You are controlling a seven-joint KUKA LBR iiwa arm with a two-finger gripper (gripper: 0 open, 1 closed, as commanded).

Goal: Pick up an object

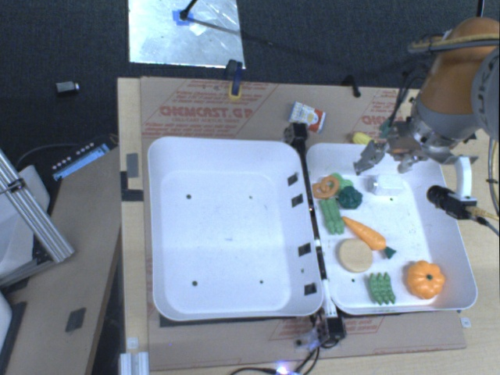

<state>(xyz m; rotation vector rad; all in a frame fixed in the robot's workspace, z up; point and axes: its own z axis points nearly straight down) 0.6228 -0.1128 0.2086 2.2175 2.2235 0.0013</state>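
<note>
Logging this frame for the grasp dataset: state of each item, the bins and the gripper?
gripper: open, above right bin's far end, holding nothing
carrot: lying diagonally in right bin
pumpkin: upright, near corner of right bin
round beige disc: lying flat beside carrot
broccoli: lying on the bin floor, ungrasped
left bin: sits beside right bin

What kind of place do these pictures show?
Probably a robotics lab test bench: two white bins on cardboard, toy food such as a carrot and pumpkin, and a gripper above them.
</note>
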